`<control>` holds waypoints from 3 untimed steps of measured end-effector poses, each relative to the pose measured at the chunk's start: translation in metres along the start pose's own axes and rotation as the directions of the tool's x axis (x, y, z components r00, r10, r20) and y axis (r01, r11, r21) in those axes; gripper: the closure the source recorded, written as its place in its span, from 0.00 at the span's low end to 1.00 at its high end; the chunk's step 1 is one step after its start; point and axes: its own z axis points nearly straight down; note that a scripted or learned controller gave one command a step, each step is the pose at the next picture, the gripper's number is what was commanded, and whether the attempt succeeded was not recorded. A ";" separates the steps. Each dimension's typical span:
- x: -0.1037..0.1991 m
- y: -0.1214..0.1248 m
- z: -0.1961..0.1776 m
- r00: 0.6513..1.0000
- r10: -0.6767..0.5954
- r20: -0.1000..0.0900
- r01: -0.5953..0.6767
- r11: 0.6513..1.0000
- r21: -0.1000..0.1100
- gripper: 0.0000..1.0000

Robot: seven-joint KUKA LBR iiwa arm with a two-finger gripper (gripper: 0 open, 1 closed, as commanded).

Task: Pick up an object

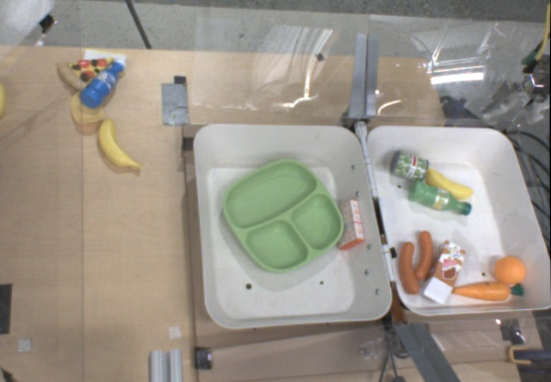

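Wooden tabletop [52, 243] carries a loose banana [116, 146] at far left. Left bin [215, 303]: green divided plate [282, 215], small carton [351, 224] touching its right edge. Right bin [504, 165]: can [410, 166], green bottle [438, 198], yellow banana [449, 182], sausages [416, 260], carrot [482, 291], orange [510, 270]. Claw state: cannot tell.

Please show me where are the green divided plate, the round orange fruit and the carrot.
Green plastic divided plate [281, 215]: camera view, on its middle ridge.
Round orange fruit [510, 270]: camera view, on its centre.
Orange toy carrot [480, 291]: camera view, on its body's middle.
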 end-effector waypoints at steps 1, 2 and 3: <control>-0.020 0.003 0.158 0.985 -0.170 -0.001 0.170 0.985 0.002 0.00; 0.047 -0.029 0.190 0.946 -0.326 -0.002 0.326 0.946 0.000 0.00; 0.046 -0.026 0.176 0.946 -0.324 0.003 0.324 0.946 -0.009 1.00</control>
